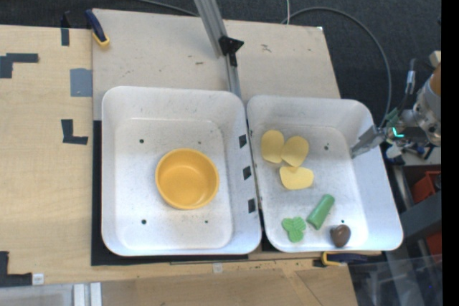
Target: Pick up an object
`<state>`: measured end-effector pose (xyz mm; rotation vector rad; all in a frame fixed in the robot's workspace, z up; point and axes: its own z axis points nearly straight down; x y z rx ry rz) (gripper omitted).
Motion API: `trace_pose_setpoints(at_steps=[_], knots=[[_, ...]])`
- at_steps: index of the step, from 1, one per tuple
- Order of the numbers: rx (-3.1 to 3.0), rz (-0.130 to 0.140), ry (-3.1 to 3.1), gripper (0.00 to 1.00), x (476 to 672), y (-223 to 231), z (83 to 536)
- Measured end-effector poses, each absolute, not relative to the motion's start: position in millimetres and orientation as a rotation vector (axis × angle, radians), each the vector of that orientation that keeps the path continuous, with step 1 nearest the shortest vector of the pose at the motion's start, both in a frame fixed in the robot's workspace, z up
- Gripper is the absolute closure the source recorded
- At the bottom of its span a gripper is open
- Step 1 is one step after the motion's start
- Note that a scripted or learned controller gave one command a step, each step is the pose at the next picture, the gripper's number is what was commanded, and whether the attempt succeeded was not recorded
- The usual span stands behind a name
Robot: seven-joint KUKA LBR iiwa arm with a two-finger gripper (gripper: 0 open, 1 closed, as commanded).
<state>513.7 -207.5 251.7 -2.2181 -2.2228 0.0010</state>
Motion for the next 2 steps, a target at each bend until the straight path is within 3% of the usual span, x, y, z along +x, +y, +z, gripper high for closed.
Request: trace_pose_setpoints(at_steps=[2], knots=[[-2.217, 0.006, -2.217, 0.00, 506.2, -207.6, 137.4]])
